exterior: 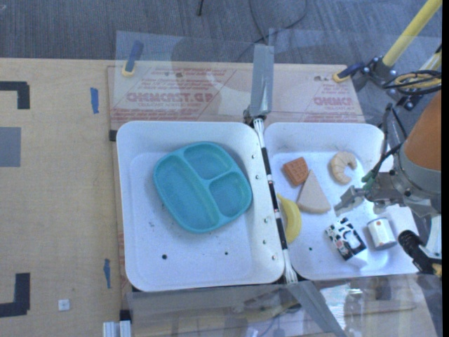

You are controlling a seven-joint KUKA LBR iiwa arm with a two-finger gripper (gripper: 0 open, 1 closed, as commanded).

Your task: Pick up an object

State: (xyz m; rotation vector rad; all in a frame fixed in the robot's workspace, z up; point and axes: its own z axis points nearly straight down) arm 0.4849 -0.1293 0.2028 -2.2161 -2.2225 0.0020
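Observation:
In the camera view the right bin (323, 133) holds an orange-brown waffle square (295, 170), a pale curled pastry (342, 166), a beige sandwich wedge (313, 194) and a yellow banana (290, 217) along its left wall. A black-and-white carton (344, 239) and a small white can (381, 232) lie near the front. My gripper (353, 192) hangs over the bin's right half, just right of the wedge and above the carton. It is open and nothing sits between its fingers.
The left bin (140, 258) carries a teal divided plate (203, 186). The grey arm with its orange band (428, 142) comes in over the right bin's right wall. Cables and a yellow pole (414, 27) stand at the back right.

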